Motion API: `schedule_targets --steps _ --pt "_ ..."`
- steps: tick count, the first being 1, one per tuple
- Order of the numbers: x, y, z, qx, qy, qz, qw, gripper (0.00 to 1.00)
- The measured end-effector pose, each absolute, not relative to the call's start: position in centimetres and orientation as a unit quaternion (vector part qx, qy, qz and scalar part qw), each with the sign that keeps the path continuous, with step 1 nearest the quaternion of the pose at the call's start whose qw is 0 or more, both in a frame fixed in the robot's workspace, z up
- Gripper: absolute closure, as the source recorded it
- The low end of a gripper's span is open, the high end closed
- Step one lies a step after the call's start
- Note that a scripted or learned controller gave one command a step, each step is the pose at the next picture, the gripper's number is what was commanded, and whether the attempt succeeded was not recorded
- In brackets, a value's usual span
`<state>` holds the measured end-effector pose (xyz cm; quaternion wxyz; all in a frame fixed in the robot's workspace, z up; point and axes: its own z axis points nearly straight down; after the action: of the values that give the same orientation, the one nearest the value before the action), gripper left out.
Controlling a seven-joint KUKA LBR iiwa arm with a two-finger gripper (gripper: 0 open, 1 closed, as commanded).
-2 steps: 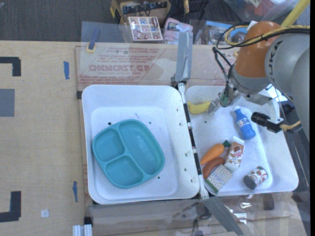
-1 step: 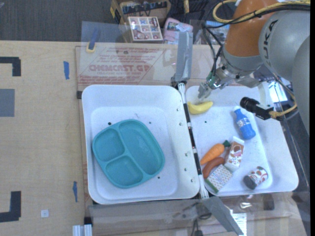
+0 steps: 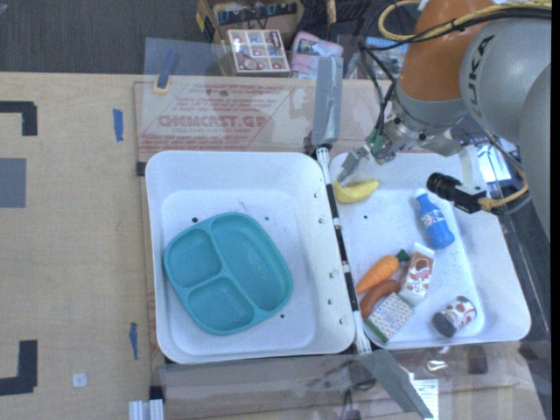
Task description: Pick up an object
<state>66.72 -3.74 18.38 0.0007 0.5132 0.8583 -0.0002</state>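
Note:
My gripper (image 3: 366, 158) hangs over the far left corner of the right bin (image 3: 490, 274), open, with nothing between its fingers. A small yellow banana (image 3: 356, 191) lies just below and in front of it, against the bin's left wall. Further right lies a blue bottle (image 3: 435, 220). Toward the front are an orange carrot (image 3: 380, 271), a reddish sausage-like piece (image 3: 374, 297), a small white carton (image 3: 417, 275), a green and white packet (image 3: 390, 315) and a small can (image 3: 455, 316) on its side.
The left bin (image 3: 162, 191) holds a teal divided plate (image 3: 227, 271). A ridge between the bins (image 3: 339, 252) separates them. The arm's grey and orange body (image 3: 464, 51) looms over the right bin's far side, with black cabling (image 3: 455, 191) beside the bottle.

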Motion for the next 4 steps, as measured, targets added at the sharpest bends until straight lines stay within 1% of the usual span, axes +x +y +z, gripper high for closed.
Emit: schedule_targets --steps 1,2,3,4 --pt "64.5 -8.4 18.4 0.439 0.898 -0.0004 -0.001 0.0" --pt "61.7 -15.0 8.7 0.378 0.926 0.0007 0.002 0.0" --pt "61.7 -15.0 8.7 0.378 0.926 0.0008 0.002 0.0" --pt "62.0 -16.8 8.6 0.474 0.88 0.0015 0.002 0.0"
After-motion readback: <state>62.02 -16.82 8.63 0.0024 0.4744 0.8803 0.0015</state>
